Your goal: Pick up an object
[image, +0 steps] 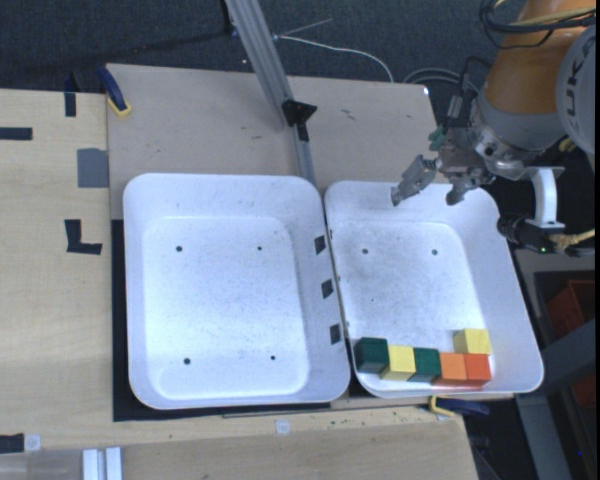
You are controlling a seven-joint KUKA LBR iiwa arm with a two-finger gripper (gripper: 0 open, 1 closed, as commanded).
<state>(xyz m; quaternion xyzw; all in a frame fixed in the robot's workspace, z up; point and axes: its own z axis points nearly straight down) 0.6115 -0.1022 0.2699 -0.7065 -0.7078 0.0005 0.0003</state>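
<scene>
1. Camera view shows the gripper (432,188) hanging over the far rim of the right bin (500,268), its 2 fingers spread wide with nothing between them.
2. The arm (540,58), grey with an orange band, reaches in from the right and stands high above the bench.
3. The things to pick lie well apart from the gripper, packed along the near wall of the right bin: a dark green block (371,352), a yellow block (401,360), a green block (426,363), an orange block (452,367), a red block (477,368) and a second yellow block (471,342) just behind them.
4. A good try probably means dropping onto an end block, since the row touches side to side and the wall crowds the fingers.
5. The left bin (140,268) sits beside it, and a slanted metal rail (265,58) stands beyond both.
</scene>
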